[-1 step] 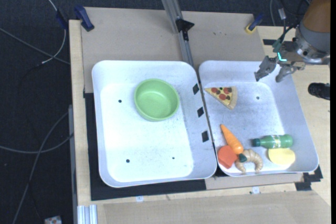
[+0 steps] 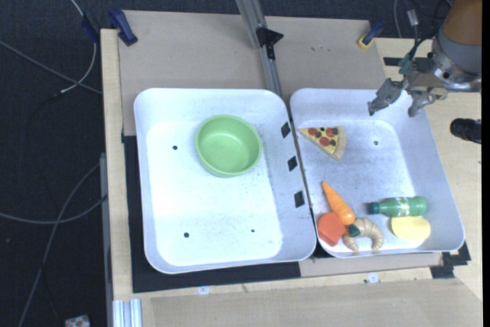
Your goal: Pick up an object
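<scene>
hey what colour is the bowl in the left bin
Light green, inside and out. The bowl shows plainly in the camera view.

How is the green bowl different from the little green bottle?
The green bowl sits alone in the left bin; the green bottle lies in the right bin among toy foods. The bowl is round, open-topped and upright; the bottle is slim and lies on its side. The bowl looks clearly larger. The bowl is pale green throughout; the bottle is darker green with a yellowish end. Both are green, and both sit apart from the gripper.
</scene>
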{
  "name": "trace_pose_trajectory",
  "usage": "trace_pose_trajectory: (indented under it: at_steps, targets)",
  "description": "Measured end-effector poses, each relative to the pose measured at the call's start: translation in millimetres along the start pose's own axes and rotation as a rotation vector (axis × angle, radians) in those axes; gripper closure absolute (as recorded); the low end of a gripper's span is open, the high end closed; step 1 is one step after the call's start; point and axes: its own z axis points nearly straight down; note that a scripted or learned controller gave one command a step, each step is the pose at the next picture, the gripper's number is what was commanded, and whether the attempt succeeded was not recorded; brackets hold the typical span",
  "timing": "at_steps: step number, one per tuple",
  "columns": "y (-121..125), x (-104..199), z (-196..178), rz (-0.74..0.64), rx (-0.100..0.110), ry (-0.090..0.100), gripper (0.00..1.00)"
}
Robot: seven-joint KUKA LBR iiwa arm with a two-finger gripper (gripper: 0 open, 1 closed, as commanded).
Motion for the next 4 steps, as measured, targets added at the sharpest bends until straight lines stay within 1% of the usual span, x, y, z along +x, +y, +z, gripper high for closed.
trace_pose_trajectory:
  at_steps: [1,2,3,4]
  targets:
    - [-6.9,-5.6,60.3,0.002,0.008,0.001,0.0]
    - [-18.3,-5.8,112.7,0.001,0.008,0.001,0.0]
    - [-19.1,-4.8,130.3,0.001,0.008,0.002,0.0]
    - [-17.5,-4.5,116.5,0.001,0.003,0.003,1.0]
